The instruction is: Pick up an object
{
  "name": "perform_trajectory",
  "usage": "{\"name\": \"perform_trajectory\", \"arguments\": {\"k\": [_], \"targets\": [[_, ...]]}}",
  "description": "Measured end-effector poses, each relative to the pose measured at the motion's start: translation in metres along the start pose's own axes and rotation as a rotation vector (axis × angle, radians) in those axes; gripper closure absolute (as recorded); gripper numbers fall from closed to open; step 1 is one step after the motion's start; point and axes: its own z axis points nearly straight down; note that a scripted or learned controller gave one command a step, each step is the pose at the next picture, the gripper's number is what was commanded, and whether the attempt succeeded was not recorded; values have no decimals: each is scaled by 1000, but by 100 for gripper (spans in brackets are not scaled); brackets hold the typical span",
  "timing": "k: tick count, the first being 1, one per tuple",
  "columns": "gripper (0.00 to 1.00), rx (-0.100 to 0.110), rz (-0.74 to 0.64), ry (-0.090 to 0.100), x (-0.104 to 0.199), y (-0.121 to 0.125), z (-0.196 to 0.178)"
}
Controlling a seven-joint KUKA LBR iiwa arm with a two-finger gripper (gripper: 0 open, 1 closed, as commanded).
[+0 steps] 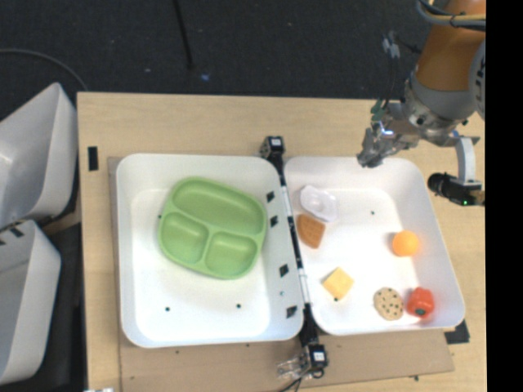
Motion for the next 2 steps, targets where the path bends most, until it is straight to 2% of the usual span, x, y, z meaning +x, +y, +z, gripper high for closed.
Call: {"name": "perform_trajectory", "arguments": {"k": [2], "targets": [[100,7,-4,3,106,-53,5]]}}
